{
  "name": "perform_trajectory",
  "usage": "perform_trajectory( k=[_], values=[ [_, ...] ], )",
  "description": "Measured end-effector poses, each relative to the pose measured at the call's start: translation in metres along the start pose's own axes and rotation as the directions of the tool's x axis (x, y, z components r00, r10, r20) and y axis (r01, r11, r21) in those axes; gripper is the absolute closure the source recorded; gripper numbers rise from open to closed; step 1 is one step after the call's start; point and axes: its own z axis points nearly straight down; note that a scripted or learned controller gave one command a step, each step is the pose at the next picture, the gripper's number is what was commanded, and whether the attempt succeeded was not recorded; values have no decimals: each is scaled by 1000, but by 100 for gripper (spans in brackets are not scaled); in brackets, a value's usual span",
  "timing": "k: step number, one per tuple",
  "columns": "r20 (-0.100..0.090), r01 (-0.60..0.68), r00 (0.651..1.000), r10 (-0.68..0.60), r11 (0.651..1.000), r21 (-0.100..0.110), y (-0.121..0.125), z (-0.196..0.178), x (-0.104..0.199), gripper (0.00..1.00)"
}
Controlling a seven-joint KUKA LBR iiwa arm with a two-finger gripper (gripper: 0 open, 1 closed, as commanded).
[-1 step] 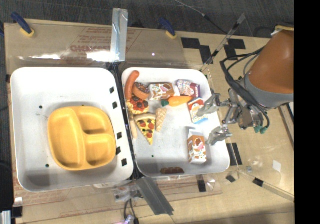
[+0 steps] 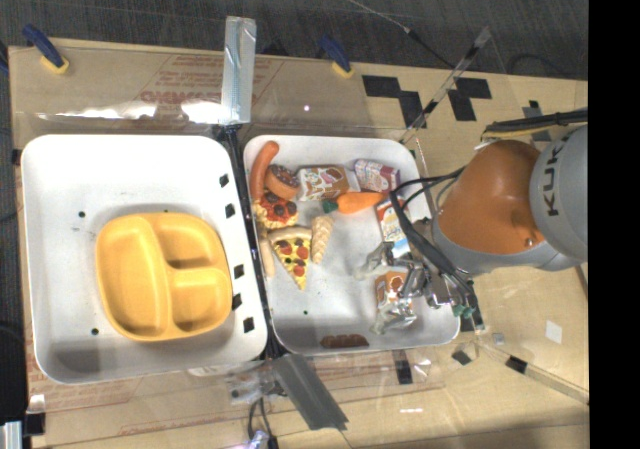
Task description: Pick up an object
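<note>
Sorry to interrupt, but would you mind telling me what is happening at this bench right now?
The arm reaches in from the right, its claw low over the lower right corner of the right bin, beside a small packet. Toy food, including a pizza slice and a carrot, lies further up. The left bin holds a yellow tray.

Glossy yellow plastic tray [image 2: 160, 272], smooth white bins [image 2: 60, 167], cardboard bench [image 2: 120, 77]
</note>
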Motion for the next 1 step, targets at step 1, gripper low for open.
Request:
perform_trajectory(
  k=[1],
  values=[
    [9,13,1000,-13,1000,3,4,-36,-108,0]
  ],
)
